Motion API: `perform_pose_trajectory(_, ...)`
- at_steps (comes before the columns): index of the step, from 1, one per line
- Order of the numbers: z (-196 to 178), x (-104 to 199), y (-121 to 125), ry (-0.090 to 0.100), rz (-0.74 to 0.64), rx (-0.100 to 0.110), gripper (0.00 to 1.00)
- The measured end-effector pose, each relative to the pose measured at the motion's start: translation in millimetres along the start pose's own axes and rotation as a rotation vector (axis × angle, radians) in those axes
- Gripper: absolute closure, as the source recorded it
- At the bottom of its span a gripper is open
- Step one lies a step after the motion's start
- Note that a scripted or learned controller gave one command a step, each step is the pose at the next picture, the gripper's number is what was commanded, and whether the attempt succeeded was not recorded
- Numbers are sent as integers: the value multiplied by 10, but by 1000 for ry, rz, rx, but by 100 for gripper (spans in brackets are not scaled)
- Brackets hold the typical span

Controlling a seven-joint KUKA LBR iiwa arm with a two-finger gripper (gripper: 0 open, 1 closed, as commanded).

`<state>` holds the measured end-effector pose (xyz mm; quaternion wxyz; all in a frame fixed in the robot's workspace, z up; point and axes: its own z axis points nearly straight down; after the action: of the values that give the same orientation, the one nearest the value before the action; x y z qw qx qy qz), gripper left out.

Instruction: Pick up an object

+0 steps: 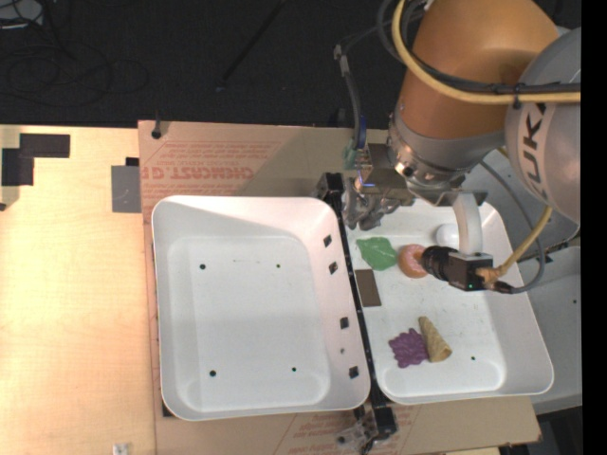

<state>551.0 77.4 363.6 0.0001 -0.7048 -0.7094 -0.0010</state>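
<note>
The right bin [517, 368] holds several small objects. A green piece [377, 252] lies near its upper left, with a pink ring-shaped piece [412, 261] just to its right. Lower down, a purple grape-like cluster [408, 349] sits beside a tan cone [435, 339]. A small white object [446, 233] lies partly under the arm. My gripper [365, 209] hangs over the bin's far left corner, just above and behind the green piece. I see nothing in it.
The left bin [180, 254] sits beside the right one, divided by a black-clipped ridge [343, 282]. A black cylinder with a yellow cable [460, 269] hangs off the arm over the right bin. The arm's large orange-and-grey body [474, 64] covers the bin's far right.
</note>
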Motion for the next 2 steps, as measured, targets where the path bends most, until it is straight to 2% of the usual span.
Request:
perform_pose_trajectory(1, -1116, 395, 56, 1, 2, -9, 100)
perform_pose_trajectory(2, 666, 156, 0, -6, 9, 21, 100)
